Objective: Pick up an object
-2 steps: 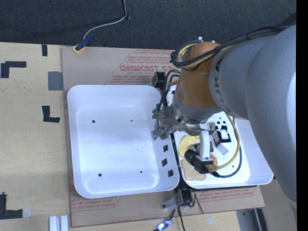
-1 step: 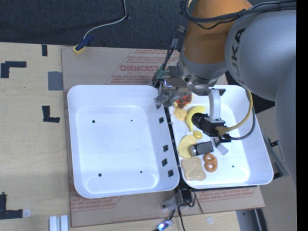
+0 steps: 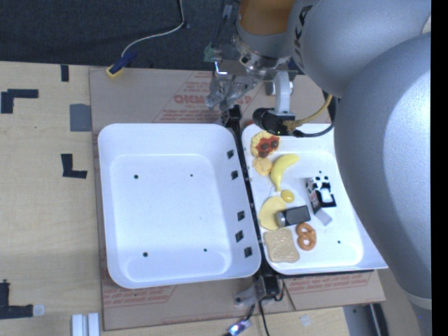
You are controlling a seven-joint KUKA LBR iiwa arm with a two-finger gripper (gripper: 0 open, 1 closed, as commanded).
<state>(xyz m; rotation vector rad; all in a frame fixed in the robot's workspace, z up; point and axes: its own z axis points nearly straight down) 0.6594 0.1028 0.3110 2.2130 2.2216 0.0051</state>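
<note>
Two white bins (image 3: 112, 142), one banana (image 3: 283, 167), one pretzel (image 3: 306, 236); jaws (image 3: 227, 98) state unclear.

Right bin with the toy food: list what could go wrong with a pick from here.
1. The banana, pretzel, toast and the other pieces in the right bin lie packed close together, so a grab may nudge neighbours or catch two at once.
2. The gripper hangs over the bins' far edge by the divider, so a descent here could strike the rim.
</note>
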